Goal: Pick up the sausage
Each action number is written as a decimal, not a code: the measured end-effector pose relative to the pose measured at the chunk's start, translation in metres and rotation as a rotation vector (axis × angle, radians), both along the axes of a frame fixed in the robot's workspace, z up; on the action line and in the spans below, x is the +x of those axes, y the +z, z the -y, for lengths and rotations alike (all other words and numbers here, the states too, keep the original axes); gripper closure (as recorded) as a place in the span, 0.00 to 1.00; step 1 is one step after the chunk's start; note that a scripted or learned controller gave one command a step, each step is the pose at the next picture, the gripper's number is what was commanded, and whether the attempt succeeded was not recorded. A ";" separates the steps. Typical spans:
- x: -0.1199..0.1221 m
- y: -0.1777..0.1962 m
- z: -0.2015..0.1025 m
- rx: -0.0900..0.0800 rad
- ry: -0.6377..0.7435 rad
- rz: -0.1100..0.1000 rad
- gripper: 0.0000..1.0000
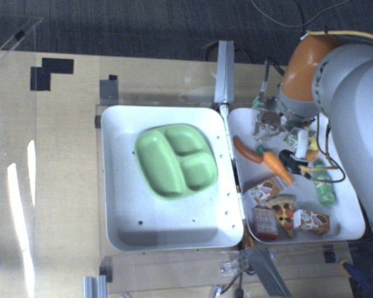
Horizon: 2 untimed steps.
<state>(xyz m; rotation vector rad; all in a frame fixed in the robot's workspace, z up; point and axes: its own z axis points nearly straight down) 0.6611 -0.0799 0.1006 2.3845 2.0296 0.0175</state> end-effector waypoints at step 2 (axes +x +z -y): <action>-0.027 -0.012 0.002 -0.001 0.142 -0.006 0.00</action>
